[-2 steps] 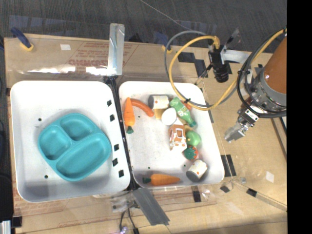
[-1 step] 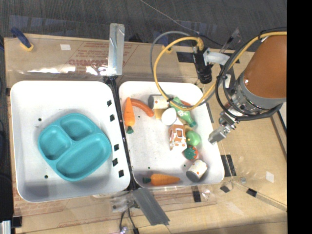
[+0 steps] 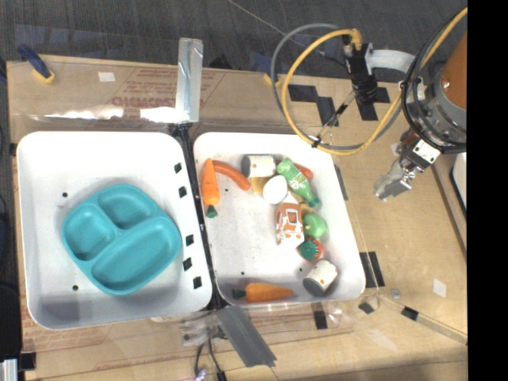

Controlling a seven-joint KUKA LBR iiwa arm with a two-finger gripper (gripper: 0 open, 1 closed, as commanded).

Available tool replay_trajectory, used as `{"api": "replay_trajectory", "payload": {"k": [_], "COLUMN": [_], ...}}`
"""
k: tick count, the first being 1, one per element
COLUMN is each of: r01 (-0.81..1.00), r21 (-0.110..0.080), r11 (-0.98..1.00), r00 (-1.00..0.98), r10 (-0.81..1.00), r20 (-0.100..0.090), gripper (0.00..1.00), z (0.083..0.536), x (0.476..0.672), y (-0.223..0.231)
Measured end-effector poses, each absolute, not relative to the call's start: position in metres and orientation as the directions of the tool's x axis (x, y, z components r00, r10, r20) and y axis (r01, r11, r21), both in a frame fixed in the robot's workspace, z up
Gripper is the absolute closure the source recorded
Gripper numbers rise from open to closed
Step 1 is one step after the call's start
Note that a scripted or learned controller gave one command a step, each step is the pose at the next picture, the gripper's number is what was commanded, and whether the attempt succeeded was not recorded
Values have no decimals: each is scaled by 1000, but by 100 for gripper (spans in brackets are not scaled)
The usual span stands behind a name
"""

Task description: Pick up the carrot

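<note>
I see one carrot (image 3: 209, 185) in the right bin (image 3: 230, 280), against its left wall — long axis running near to far, green tip toward me. A second carrot (image 3: 267, 293) lies crosswise along the near wall. My fingers (image 3: 394, 182) hover over the table outside the bin, well right of both — whether they're open I cannot tell.

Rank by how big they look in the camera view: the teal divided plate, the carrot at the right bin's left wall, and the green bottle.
1. teal divided plate, clearly largest.
2. carrot.
3. green bottle, close to the carrot, so that order is unsure.
</note>
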State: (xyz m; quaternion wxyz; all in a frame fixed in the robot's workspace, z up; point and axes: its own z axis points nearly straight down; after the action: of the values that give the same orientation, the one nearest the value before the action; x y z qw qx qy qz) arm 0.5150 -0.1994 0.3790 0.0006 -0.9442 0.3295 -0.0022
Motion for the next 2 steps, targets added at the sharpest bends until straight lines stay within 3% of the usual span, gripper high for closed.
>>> {"api": "replay_trajectory", "payload": {"k": [1, 2], "r01": [-423, -194], "r21": [-3, -4], "r11": [-906, -981], "r00": [906, 981], "r10": [-423, -194], "r20": [3, 6], "gripper": [100, 100], "z": [354, 437], "x": [495, 493], "y": [-202, -182]}}
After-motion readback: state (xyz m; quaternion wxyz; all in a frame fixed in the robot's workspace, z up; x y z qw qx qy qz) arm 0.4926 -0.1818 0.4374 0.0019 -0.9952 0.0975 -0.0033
